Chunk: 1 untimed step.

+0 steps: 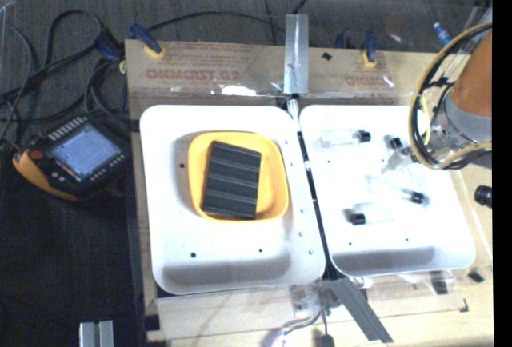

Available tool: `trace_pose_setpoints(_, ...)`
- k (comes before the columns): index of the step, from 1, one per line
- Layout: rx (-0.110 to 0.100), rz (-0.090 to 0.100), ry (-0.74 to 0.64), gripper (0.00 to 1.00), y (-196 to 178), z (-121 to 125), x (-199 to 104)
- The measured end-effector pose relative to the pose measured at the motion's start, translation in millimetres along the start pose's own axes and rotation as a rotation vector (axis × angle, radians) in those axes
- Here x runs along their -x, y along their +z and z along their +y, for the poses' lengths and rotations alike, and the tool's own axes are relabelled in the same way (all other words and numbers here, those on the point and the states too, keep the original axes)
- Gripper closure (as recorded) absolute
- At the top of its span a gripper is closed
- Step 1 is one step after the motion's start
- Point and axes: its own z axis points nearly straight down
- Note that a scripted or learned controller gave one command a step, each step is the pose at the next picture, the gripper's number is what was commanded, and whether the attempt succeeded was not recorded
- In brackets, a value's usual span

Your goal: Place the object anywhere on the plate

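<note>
Resting on plate [276, 177], dark object [233, 178]

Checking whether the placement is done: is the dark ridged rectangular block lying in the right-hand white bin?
No, the dark ridged rectangular block lies on the yellow plate in the left white bin.

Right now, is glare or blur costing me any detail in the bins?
Camera view: soft throughout, the lettering on the board behind the bins barely legible; the white right bin is bright enough that the clear items with black caps nearly vanish; the dark ridged block on the yellow plate reads clearly; the arm at the right edge is blurred.
</note>
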Motion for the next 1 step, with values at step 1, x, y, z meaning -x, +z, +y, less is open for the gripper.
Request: trace_pose_setpoints(1, 0.000, 0.000, 0.000, 0.00, 0.0, 0.0, 0.0)
